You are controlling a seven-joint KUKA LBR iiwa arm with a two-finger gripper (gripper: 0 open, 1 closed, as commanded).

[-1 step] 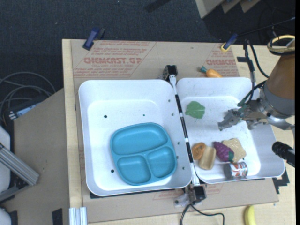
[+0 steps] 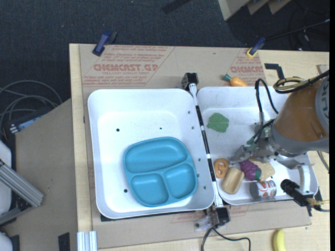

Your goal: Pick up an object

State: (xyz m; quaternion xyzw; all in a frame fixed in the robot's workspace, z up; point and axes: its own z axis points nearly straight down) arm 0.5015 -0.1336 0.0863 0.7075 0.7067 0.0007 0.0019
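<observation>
White right bin (image 2: pixel 230 99) crowds toys at its near edge: pretzel (image 2: pixel 221 167), bread roll (image 2: pixel 233 180), purple grapes (image 2: pixel 250 168), can (image 2: pixel 264 189); gripper (image 2: pixel 255 149) above them, its state unclear.

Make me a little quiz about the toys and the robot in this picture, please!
1. True or false: the blue divided plate lies in the left bin.
2. Which toy lies alone near the top of the right bin? A) green leaf B) red car C) yellow duck
3. Fill in: the small can lies at the ______ edge of the right bin, beside the purple grapes.

Key
1. True.
2. A, the green leaf.
3. Bottom. The gripper hangs over that pile of toys.
</observation>
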